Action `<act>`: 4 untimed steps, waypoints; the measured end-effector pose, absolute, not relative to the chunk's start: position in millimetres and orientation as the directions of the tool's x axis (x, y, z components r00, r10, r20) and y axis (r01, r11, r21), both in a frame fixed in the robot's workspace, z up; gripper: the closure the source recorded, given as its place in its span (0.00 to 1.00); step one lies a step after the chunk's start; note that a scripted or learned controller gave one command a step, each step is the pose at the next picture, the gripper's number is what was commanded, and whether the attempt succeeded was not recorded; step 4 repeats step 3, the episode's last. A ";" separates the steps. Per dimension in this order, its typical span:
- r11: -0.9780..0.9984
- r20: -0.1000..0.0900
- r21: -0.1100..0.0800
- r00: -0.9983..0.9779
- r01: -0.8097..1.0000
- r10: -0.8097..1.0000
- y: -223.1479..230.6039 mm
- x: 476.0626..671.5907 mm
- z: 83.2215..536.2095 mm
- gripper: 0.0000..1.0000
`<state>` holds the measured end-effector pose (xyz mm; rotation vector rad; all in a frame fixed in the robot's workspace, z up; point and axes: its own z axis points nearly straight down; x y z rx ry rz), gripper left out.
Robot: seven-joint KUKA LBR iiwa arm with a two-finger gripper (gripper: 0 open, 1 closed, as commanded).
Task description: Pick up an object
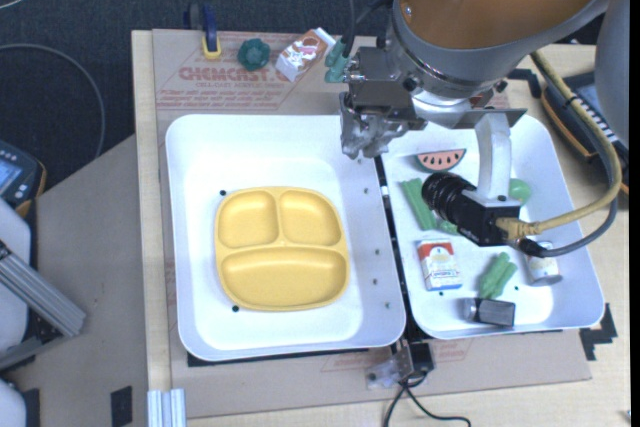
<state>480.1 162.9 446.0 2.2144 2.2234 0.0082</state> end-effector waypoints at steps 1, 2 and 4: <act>0.005 0.002 0.009 -0.005 1.000 1.000 163.6 480.6 456.3 1.00; 0.007 0.002 0.012 -0.007 1.000 1.000 164.4 481.0 466.7 1.00; -0.003 -0.005 -0.015 0.003 1.000 1.000 156.8 477.6 333.6 1.00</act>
